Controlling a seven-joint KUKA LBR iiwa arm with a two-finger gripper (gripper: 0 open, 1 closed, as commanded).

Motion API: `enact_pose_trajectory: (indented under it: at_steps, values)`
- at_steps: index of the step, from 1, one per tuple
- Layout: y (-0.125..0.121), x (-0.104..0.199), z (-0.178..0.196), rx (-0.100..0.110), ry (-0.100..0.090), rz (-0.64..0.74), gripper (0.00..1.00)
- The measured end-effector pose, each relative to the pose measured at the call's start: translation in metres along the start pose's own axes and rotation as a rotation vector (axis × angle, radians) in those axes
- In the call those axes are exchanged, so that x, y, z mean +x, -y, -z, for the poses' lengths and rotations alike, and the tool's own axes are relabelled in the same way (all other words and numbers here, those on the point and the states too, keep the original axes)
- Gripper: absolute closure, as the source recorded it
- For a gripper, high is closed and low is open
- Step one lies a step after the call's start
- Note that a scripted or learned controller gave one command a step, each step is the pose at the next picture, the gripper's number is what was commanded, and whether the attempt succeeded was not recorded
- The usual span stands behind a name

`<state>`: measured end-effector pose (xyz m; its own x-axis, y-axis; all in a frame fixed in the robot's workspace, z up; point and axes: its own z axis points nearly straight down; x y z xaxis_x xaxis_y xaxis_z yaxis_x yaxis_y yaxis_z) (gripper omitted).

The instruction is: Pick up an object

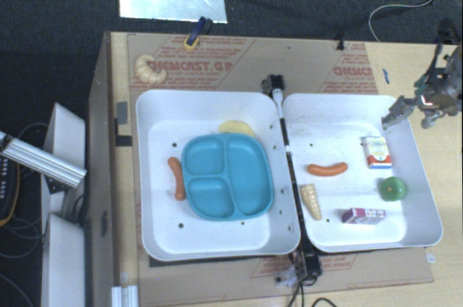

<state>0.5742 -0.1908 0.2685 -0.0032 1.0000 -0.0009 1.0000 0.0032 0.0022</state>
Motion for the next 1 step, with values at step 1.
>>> enact_pose_trajectory:
  at_steps: [1]
  values:
    - [0.0062, 0.0498, -0.0850, 0.003, -0.002, 0.002, 0.00]
